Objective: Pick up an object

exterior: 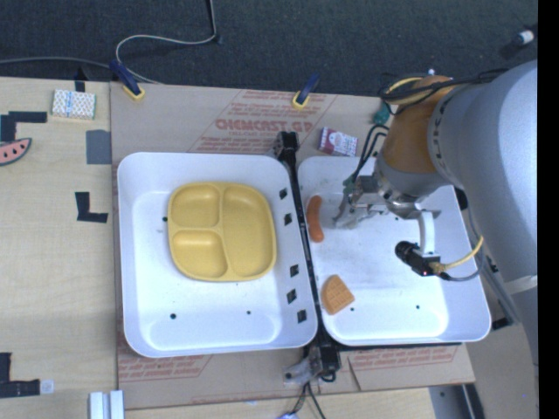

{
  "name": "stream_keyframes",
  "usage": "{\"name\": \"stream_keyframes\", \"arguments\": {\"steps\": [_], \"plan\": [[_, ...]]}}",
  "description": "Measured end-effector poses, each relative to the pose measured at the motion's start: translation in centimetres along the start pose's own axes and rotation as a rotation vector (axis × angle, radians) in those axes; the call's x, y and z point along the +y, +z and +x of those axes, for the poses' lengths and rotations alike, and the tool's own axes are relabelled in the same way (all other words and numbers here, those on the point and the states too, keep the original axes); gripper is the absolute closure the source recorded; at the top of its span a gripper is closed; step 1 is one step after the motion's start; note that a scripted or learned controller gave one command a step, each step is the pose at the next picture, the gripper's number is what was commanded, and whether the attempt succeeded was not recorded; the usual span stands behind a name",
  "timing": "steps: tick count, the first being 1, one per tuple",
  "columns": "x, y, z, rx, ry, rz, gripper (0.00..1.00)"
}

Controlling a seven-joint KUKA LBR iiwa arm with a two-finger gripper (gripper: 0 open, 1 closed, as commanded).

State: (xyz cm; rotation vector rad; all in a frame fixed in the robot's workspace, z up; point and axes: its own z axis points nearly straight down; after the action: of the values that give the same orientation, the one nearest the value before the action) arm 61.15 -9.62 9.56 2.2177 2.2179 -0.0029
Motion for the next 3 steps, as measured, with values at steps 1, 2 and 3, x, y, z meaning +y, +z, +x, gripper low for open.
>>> {"name": "stream_keyframes", "arguments": {"steps": [1, 2, 3], "plan": [[-0.01, 0.02, 0.01, 0.0, 0.0, 0.0, 0.0], [-0.03, -0.89, 0.09, 0.002, 0.0, 0.001, 1.0], [-0.04, -0.88, 0.09, 0.002, -0.001, 0.002, 0.0]]}}
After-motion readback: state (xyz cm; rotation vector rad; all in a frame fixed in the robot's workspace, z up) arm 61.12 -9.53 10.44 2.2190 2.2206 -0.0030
